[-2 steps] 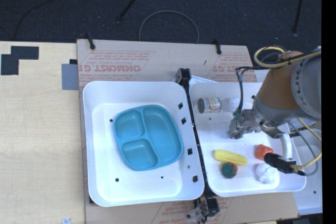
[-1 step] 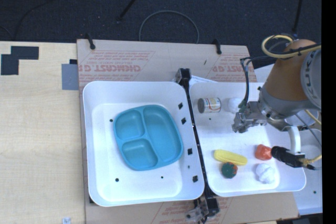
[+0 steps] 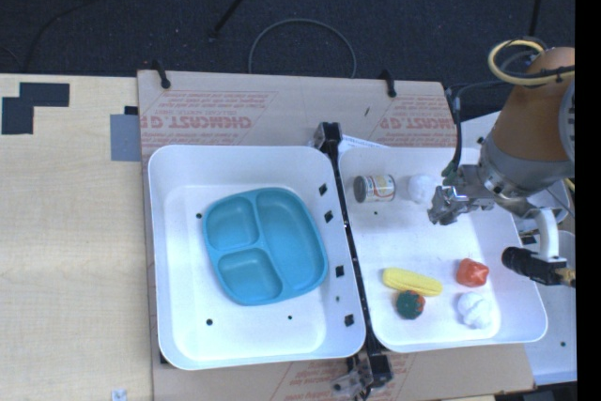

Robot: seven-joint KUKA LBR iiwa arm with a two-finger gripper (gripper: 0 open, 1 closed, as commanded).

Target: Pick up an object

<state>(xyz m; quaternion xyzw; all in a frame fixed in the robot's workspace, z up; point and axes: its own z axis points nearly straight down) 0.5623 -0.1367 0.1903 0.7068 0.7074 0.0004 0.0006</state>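
In the right bin lie a small tin can on its side, a white round object, a yellow corn cob, a dark green ball, a red-orange piece and a white crumpled lump. My gripper hangs over the bin's upper right part, just right of the white round object. Nothing shows between its fingers.
The left bin holds a blue sectioned plate. A black divider runs between the bins. Cardboard lies behind them. The arm's grey body covers the right bin's far right corner.
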